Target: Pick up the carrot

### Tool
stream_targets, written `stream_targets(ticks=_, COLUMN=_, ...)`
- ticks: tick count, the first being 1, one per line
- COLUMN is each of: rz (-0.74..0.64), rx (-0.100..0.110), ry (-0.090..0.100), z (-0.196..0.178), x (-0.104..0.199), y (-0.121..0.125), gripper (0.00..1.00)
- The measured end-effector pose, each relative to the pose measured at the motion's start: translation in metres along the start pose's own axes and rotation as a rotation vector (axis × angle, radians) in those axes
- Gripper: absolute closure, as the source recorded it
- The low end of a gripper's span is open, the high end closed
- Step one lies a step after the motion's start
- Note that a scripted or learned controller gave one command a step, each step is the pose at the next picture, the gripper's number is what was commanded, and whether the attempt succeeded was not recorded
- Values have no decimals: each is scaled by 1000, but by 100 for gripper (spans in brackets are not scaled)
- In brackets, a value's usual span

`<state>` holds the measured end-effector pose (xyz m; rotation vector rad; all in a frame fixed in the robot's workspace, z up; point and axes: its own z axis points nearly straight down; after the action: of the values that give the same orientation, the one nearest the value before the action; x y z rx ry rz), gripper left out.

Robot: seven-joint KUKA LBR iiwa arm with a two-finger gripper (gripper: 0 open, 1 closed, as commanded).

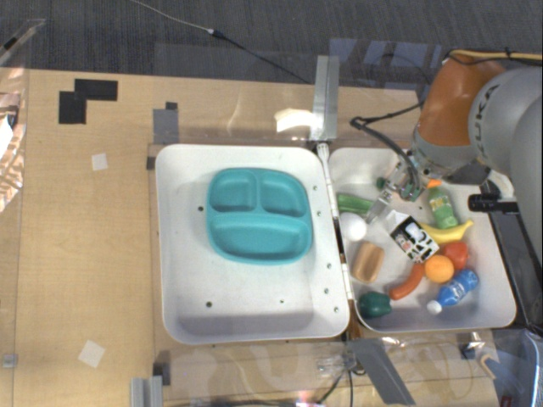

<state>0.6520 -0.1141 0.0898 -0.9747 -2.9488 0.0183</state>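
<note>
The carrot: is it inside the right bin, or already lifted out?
Inside the right bin. The carrot lies flat on the floor beside the orange, apart from the tool.

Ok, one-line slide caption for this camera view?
End effector hovers in the right bin, short of the carrot; teal divided plate sits in the left bin.

Left bin [182, 312] before me: teal divided plate [257, 215]. Right bin [496, 308]: banana [447, 228], orange [439, 268], bread roll [367, 262], blue bottle [452, 291].
</note>
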Motion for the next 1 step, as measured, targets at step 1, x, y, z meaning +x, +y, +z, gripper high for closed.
stream_targets(ticks=1, rz=-258, rx=-22, ry=-45, z=3, x=32, y=-55, gripper=0)
